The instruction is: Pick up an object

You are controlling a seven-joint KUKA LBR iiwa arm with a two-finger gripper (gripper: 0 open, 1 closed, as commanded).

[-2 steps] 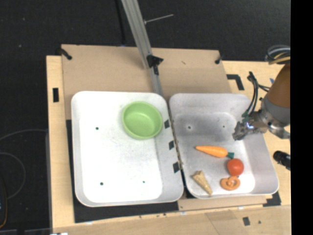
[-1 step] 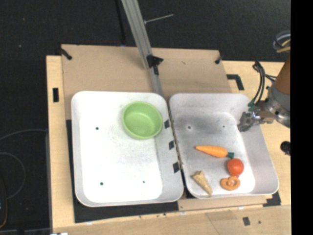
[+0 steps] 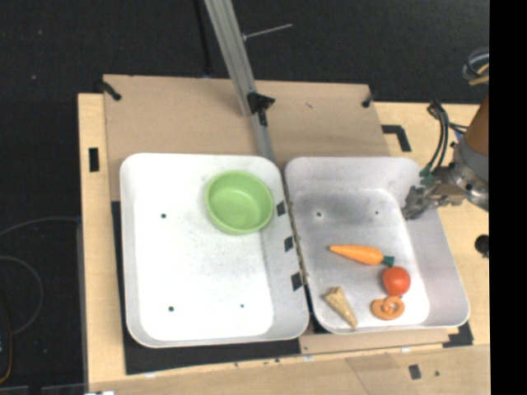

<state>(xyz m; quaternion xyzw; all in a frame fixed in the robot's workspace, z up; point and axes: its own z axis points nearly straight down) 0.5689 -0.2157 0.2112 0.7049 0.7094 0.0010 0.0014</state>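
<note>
- Claw (image 3: 417, 200) first: it sits at the far right rim of the right bin, with the grey arm and its orange band coming in from the right edge. Whether it is spread or closed, I cannot tell, the end is too small and dark. Nothing shows gripped in it.
- Now over to the far left and sweeping across: left bin (image 3: 148, 245), white and shallow, and its one item is a green bowl (image 3: 240, 202) near its far right corner, upright, open side up.
- Crossing the seam between the bins, into the right bin (image 3: 346, 183). Its far half is bare and scuffed grey.
- Toward the near side lies a pale wedge (image 3: 340, 304), close to the bin's left wall.
- Just right of it and further back, a carrot (image 3: 357, 254) lies flat, leafy end pointing right.
- Then an orange ring-shaped piece (image 3: 387, 308) near the front wall, and just behind it, nearly touching, a red tomato (image 3: 396, 281).
- Where does the job stand? Judging by this, nothing has been picked up yet: every candidate rests on a bin floor, apart from the claw.
- What's left is the whole pick: travel over a target, descend, grasp, lift. The carrot looks the closest candidate to the claw, still well apart from it.
</note>
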